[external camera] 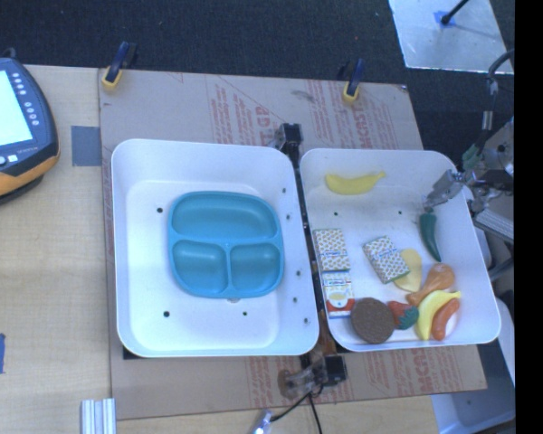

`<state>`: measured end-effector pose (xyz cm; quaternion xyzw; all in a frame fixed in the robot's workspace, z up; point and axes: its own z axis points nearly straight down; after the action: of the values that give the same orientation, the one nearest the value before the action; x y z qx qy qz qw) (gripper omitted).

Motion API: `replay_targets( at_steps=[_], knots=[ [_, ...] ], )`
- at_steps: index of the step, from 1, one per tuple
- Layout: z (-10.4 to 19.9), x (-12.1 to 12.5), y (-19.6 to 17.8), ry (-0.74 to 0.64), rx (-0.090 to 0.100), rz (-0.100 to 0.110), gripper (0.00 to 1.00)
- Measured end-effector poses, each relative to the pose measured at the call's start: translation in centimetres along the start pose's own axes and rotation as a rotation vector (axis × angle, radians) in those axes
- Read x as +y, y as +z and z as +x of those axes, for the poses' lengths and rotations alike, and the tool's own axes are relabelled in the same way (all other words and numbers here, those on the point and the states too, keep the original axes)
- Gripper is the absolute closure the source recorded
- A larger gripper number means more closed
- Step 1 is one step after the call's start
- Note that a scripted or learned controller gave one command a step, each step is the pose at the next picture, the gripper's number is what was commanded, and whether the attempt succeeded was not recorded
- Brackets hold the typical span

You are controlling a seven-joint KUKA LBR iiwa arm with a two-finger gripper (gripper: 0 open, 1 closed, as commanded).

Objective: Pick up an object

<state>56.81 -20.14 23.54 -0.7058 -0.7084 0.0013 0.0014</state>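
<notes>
Wooden bench (36,278) with a cardboard sheet (253,107) clamped on top, dark carpet behind. Two white bins side by side. Left bin (136,242) holds a blue divided plate (224,243), three compartments, lying flat. Right bin (389,165) holds the toy food clutter.

Gripper (442,193) sits at the right bin's upper right rim, arm mostly cut off by the frame edge; whether it is parted or closed cannot be told, too small and blurred. Nothing visibly held.

Closest item to the gripper: green pepper (429,234), just below it, lying along the right wall, apart from the tip. Yellow banana (353,183) lies near the bin's top edge, to the gripper's left, well apart.

Lower down: two patterned cartons (331,249) and (385,259), a small juice box (338,293) by the left wall, a brown round cookie (373,320) at the bottom. Bottom right corner holds a heap of yellow, orange and red pieces (433,302), overlapping; individual shapes hard to separate.

Handheld control pendant (9,129) at far left, partly cut off. Small clamps at the cardboard's back edge, blue-yellow (116,67) and (351,81).
</notes>
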Motion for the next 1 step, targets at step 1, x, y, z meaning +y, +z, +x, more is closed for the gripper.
replay_targets(
  at_steps=[1],
  knots=[
    [-0.99,3.18,10.22,-0.003,0.0,0.001,0.0]
  ],
)
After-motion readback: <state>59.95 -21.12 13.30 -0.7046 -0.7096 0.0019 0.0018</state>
